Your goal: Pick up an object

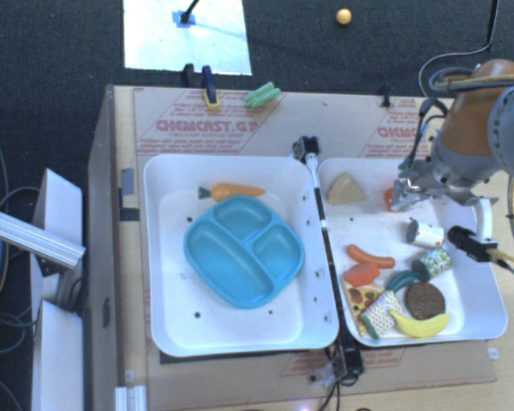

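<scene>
One end effector (404,197) hangs low over the far part of the right bin (495,313). It stands just beside a small red-orange object (388,199) on its left, and contact between them cannot be made out. How wide it is spread cannot be told from this slanted look down.

Left of it lies one tan wedge (346,189). Nearer the camera from it sits one small white cylinder (425,232), then one green-patterned can (435,262). Further toward the camera and slightly left lie one orange sausage (370,254), one red piece (361,273), one pizza slice (357,298), one teal piece (402,280), one brown round cookie (424,300) and one banana (420,324), all crowded together at the near end of that bin.

Well to the left, in the left bin (173,325), lie one blue divided plate (243,251) and one carrot (231,192), the carrot just past the plate's far rim.

Two bins sit side by side on the bench (343,118).
</scene>
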You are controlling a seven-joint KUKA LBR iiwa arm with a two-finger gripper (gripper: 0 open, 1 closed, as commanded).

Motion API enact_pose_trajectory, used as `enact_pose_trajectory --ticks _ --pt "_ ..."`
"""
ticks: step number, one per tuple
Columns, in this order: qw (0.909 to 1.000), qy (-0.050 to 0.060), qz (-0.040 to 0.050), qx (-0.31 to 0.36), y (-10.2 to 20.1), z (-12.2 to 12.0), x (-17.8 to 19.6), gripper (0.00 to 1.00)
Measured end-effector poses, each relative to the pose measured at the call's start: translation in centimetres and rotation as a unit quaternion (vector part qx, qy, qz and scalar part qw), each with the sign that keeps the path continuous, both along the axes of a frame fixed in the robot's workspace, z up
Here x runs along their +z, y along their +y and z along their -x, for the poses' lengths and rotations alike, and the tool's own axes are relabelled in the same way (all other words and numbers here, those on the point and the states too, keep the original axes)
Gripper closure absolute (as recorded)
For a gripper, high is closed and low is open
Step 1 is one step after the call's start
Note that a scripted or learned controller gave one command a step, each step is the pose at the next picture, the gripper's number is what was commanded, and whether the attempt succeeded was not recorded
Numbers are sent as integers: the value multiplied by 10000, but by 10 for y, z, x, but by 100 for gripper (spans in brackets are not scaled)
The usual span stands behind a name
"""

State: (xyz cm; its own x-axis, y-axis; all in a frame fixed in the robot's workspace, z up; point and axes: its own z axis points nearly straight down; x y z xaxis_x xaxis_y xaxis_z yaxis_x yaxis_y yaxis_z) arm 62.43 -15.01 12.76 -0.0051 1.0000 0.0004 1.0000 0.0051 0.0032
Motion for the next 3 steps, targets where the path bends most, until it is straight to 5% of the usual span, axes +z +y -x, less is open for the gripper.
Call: enact_pose_trajectory --ticks 1,2,3 --pt "10000 5 3 -2 -1 0 0 0" --pt "10000 11 5 -2 -20 -34 -43 0" --pt "10000 -14 16 14 -21 -35 -31 100"
